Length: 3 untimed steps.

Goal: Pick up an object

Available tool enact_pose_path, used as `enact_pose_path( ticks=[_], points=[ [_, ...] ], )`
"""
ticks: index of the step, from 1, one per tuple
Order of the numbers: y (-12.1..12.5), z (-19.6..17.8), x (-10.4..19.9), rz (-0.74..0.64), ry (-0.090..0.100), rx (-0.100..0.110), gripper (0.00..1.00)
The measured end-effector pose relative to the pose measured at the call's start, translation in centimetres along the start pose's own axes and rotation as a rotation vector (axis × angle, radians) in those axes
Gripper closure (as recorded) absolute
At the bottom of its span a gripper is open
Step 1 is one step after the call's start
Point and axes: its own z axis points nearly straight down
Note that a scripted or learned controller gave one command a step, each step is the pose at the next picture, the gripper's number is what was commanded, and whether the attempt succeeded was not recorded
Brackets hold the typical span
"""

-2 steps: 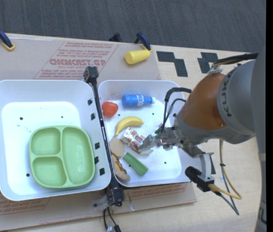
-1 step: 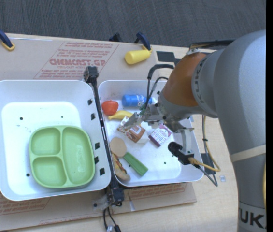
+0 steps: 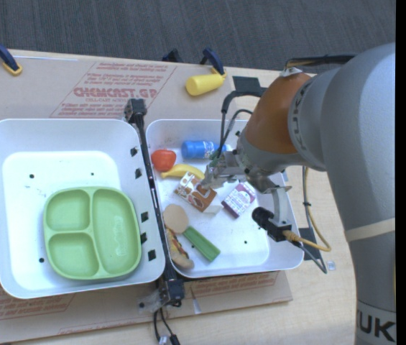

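Claw (image 3: 217, 169) sat low in the right bin (image 3: 282, 261), over the middle of the clutter; mostly hidden under the arm's wrist and cables, so couldn't tell how far open it was or whether it had hold of anything.

Writing: red print on the cardboard sheet (image 3: 80, 85) behind the bins read approx "CHEMCAST GP", smaller lines under it too fine to read. White letters "KU" at the arm (image 3: 346, 142) base, bottom right, cut off by the frame. Small purple and white carton (image 3: 238, 200) had a label, illegible. Brown and white snack packet (image 3: 194, 192) just left of it, print also illegible.

Objects to pick, all in right bin: blue can (image 3: 197, 149) lying on its side near the back wall, red tomato-like piece (image 3: 164, 159) by the left wall, yellow banana (image 3: 182, 171) touching it, tan round piece (image 3: 176, 217), green bar (image 3: 201, 243) tilted toward the front, and a bread-like item (image 3: 180, 254) at the front-left corner, hard to make out.

Left bin (image 3: 8, 192) held a green divided plate (image 3: 92, 232), three compartments.

Yellow cylinder (image 3: 204, 84) lay on the bench behind the right bin, beside a blue clamp (image 3: 213, 60). Another blue clamp (image 3: 5, 56) at far left corner. Arm covered the bin's right-back corner.
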Motion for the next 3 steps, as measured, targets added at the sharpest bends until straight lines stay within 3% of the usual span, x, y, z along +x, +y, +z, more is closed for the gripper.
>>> enact_pose_path(
  ticks=[1,2,3],
  points=[
    [0.1,-1.0,0.0,-0.003,0.000,0.001,1.00],
    [-8.3,-8.1,-1.3,0.008,0.001,0.028,1.00],
    [-1.8,-10.7,-3.9,0.007,0.000,0.025,1.00]
  ],
)
